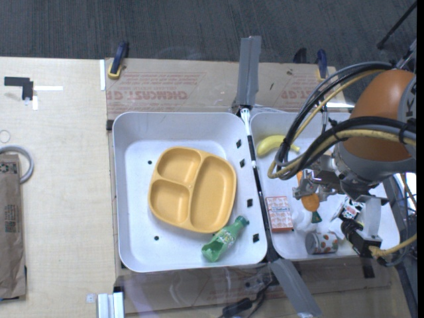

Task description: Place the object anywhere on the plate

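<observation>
The pale wooden bench bears two white bins, cardboard, and perhaps a paper bag.

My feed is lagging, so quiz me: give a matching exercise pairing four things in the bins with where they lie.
Things:
1. plate
2. green bottle
3. banana
4. small red-and-white box

Places:
A. right bin, far end
B. left bin, middle
C. right bin, by its left wall
D. left bin, against the plate's near edge

Pairs: 1-B, 2-D, 3-A, 4-C

Yellow plate, green bottle
</observation>
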You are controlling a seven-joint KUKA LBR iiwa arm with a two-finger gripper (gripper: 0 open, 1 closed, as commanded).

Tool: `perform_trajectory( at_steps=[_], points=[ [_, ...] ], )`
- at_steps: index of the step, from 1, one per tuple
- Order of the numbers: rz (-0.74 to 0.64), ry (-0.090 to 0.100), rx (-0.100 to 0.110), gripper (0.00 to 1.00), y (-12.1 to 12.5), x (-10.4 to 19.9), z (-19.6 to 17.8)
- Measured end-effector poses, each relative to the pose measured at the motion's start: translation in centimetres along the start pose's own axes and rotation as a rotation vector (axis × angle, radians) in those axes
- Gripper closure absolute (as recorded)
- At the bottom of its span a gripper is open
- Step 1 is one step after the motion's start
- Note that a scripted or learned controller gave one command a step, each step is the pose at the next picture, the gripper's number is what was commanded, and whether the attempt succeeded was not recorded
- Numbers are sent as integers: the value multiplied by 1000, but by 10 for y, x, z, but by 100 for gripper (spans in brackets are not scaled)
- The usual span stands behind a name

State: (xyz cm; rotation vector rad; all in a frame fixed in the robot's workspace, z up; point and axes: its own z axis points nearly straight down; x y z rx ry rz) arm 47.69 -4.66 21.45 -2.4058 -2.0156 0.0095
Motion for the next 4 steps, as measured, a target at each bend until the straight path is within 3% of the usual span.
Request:
perform_trajectory(
  at_steps=[1, 2, 3, 4],
  points=[
    [507, -1, -1, 100, 74, 52, 25],
    [1036, -2, -1, 100, 51, 96, 25],
    [906, -3, 0, 100, 20, 174, 73],
    [906, -3, 0, 0, 20, 174, 73]
  ],
)
